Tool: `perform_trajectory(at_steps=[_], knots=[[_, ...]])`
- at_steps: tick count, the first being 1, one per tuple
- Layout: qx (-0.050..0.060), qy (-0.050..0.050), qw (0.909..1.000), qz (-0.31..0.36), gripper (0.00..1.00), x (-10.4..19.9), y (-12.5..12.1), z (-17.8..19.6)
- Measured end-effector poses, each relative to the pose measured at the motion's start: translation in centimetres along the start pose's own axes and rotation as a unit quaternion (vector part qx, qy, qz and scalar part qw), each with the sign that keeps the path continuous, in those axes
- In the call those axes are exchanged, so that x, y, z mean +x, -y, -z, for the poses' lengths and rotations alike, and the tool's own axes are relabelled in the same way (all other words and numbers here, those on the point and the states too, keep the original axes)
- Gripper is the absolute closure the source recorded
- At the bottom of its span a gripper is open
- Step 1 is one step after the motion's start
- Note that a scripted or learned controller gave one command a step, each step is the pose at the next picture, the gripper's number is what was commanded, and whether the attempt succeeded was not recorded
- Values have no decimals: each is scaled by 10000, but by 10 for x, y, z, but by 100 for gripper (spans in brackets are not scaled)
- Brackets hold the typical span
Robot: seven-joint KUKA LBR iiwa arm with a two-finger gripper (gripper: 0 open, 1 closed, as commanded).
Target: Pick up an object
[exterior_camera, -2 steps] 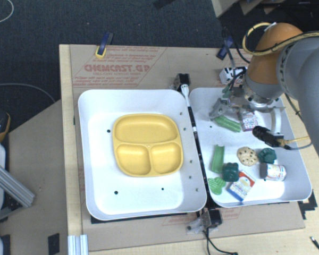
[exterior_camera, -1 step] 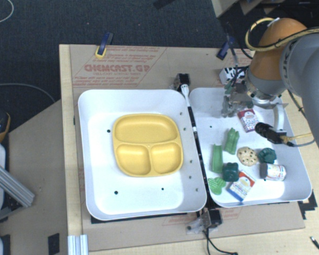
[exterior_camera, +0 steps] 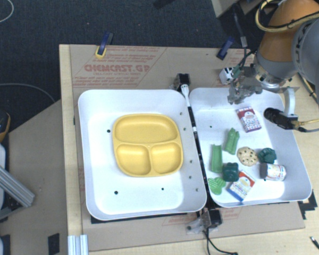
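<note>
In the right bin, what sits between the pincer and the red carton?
Nothing: in the camera view, only bare white bin floor separates the pincer, hanging at the bin's far side, from the red carton just nearer the camera.

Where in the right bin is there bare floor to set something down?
Bare floor in the right bin: the far-left part, between the left wall, the gripper and the red carton. Near half crowded: green pieces, cookie, can.

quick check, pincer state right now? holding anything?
Pincer: cannot tell open or closed from this view. It sits over the far part of the right bin, just beyond the red carton; nothing seen in it.
</note>
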State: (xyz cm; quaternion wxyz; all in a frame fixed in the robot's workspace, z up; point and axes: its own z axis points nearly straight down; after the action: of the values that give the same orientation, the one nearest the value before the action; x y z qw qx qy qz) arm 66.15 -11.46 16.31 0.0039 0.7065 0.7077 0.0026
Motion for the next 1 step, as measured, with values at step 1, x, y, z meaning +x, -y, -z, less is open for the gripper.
perform_trajectory(at_steps=[1], knots=[[-4,-1,10000,2,100,8,-1,62]])
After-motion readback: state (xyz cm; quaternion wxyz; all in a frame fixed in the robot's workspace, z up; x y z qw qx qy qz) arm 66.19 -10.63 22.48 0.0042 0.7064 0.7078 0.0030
